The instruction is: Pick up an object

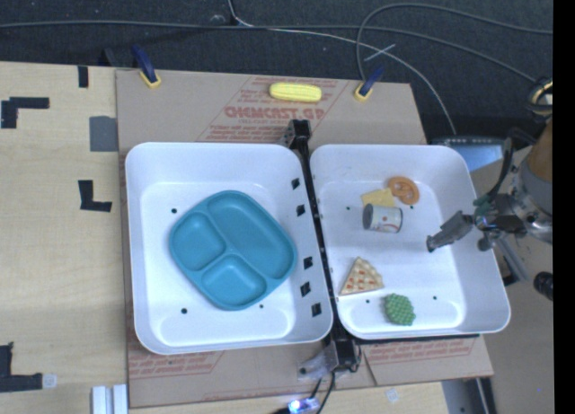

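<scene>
Hovering over the right bin (467,251), the gripper (446,237) grasps nothing I can see; whether its fingers are spread, I cannot tell. All 5 toys remain unpicked.

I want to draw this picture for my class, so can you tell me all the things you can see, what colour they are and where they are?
bins: 2, white, side by side on the bench
divided plate: 1, blue, in the left bin
can: 1, grey and white, on its side in the right bin
yellow piece: 1, yellow, just above the can
round snack: 1, orange, beside the yellow piece
pizza slice: 1, tan and red, right bin near the divider
bumpy ball: 1, green, near edge of right bin
corn-like toy: 1, yellow, on the cardboard behind the bins
clamps: 2, blue and yellow, on cardboard's far edge
tool: 1, dark grey, over the right bin's right side
</scene>
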`<state>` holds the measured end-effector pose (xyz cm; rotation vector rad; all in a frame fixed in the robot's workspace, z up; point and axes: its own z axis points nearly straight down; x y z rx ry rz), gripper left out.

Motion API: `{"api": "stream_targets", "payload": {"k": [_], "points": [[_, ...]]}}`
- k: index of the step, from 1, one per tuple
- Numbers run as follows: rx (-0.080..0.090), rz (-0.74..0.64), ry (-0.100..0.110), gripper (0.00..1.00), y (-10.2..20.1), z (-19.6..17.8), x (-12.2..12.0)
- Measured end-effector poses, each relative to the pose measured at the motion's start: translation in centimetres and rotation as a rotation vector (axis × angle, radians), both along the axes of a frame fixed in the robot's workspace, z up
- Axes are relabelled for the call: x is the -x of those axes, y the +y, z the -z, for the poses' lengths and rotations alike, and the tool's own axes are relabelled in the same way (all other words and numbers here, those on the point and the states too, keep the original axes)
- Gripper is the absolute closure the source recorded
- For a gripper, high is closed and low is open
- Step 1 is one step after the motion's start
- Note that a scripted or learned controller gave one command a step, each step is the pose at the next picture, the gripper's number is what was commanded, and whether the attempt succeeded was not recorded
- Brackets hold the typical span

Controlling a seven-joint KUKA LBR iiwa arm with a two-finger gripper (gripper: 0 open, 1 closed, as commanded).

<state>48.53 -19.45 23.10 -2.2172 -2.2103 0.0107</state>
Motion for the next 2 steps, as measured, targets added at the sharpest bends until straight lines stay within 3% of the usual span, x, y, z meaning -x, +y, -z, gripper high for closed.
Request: {"api": "stream_targets", "payload": {"k": [1,2], "points": [[0.003,-0.004,-0.011,0.0,0.0,-0.6,-0.3],[0.002,-0.004,-0.007,0.0,0.5,3.9,-0.5]]}}
